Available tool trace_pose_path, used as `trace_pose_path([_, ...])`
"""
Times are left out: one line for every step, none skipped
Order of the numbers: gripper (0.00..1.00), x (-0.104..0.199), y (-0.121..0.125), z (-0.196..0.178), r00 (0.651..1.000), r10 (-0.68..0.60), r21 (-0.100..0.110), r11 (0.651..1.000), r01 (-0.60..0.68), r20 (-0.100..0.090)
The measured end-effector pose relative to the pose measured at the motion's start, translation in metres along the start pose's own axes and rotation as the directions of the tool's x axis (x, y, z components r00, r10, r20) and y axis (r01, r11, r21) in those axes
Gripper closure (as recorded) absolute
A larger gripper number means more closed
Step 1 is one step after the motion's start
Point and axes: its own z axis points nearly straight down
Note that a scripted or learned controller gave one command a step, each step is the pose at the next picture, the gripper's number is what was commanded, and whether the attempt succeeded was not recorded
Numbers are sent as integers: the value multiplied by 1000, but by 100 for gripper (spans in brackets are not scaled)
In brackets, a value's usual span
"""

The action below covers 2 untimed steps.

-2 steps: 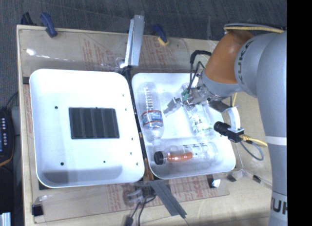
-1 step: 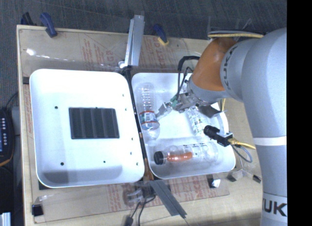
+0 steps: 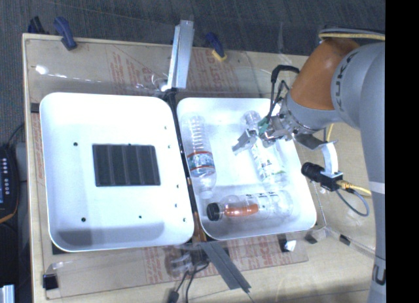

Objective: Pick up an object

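Here, in the camera view, the gripper is low over the right bin, above a clear bottle by the bin's right side; how wide it stands, and if it holds something, I cannot tell. To do the step well, it should centre across the bottle's body before closing. The right bin holds also a bottle with a label along its left wall and a bottle with orange content near the front. The left bin has a dark panel in its floor.
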Motion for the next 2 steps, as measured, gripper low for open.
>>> trace_pose_path([100,0,1,-10,1000,-4,1,1000,4,0])
trace_pose_path([0,0,1,-10,1000,-4,1,1000,4,0])
